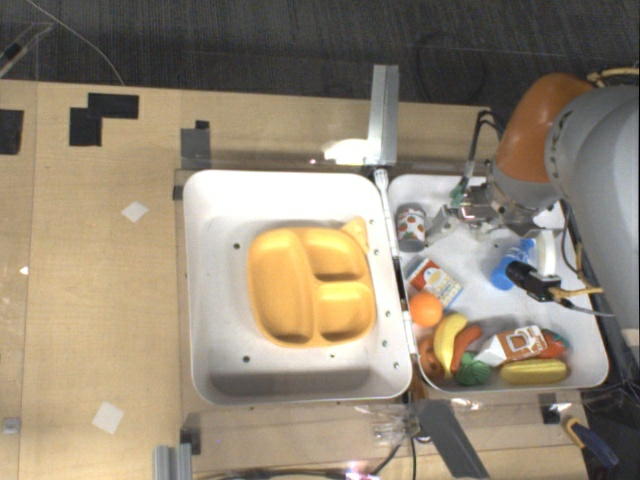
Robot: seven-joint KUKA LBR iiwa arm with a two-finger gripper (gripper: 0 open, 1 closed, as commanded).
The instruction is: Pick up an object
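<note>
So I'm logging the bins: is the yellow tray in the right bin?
No, the yellow tray lies in the left bin.

Mounted high above the bench [90,298], looking down at a slant. Takes in both white bins: left bin [215,358] near centre, right bin [590,363] toward the right edge. Set far enough back to catch dark floor [250,23] along the top. Arm [585,143] enters from the right.

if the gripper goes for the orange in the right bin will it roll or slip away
Probably. The orange looks round and smooth, so it may roll if nudged. The banana and small carton crowd it, which may block a roll but hinder a grasp.
</note>
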